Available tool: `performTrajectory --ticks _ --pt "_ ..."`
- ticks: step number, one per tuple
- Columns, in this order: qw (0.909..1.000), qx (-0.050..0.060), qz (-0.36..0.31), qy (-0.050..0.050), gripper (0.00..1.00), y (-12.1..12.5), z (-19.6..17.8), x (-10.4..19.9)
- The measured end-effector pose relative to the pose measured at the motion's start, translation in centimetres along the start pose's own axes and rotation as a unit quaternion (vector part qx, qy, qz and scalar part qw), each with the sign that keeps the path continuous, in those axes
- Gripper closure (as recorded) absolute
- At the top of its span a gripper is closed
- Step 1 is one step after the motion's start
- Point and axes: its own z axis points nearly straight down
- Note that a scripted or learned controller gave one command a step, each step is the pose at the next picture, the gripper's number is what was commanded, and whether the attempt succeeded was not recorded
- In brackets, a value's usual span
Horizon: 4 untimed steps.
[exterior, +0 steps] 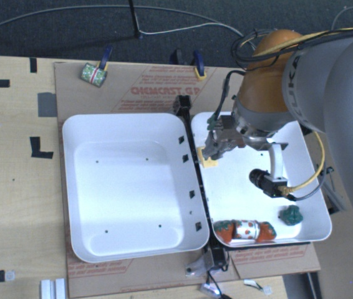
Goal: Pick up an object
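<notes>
The grey arm (332,73) reaches in from the right, its orange band (269,67) above the wrist, and the tool (213,151) hangs low over the upper left corner of the right bin (239,198), close to the wall that this bin shares with the left bin (126,192). A small yellow piece (209,162) lies right at the tip of the tool, touching it or just under it (which of the two I cannot tell at this slant), and I cannot tell either whether the tool is spread or pressed together, so no grasp can be claimed. Along the near edge of the right bin lies a long item in red, white and orange (246,230), resting on its side against the wall. A crumpled teal lump (291,215) sits just to its right, near the bin's lower right corner, apart from the tool. Both bins stand on a sheet of cardboard with red print (158,92), which lies on the counter (14,185). At the cardboard's far left corner rests a small green item (93,73), just beside a blue clip (105,56), well apart from both bins.
</notes>
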Motion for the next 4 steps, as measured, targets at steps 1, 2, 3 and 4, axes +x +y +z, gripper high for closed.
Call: performTrajectory --ticks 1,2,3,4 --pt "1.0000 0.000 0.005 -0.002 1.00 -0.3 -0.8 -8.4" --pt "1.0000 0.000 0.002 -0.001 1.00 -0.5 0.1 -6.9" --pt "1.0000 0.000 0.000 0.000 1.00 1.3 0.5 -3.1" --pt "1.0000 -0.001 0.000 0.000 1.00 6.2 -1.4 1.1"
